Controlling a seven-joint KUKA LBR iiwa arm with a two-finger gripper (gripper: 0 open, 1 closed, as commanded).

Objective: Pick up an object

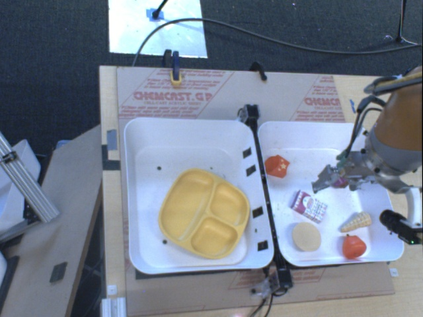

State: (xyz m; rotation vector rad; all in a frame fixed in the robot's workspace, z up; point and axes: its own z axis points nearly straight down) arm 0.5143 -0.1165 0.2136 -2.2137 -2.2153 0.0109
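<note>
The right bin holds several toy foods. A red strawberry-like piece lies at its upper left. A purple and white carton is near the middle. Below it rests a tan round cookie. A cream cone and a red tomato-like piece sit at the lower right. My gripper hangs over the bin's middle, just up and right of the carton, with nothing visible between its fingers.
The left bin contains a yellow divided plate. A black divider with clips runs between the bins. The grey and orange arm covers the right bin's upper right corner. A cable crosses the floor behind the bench.
</note>
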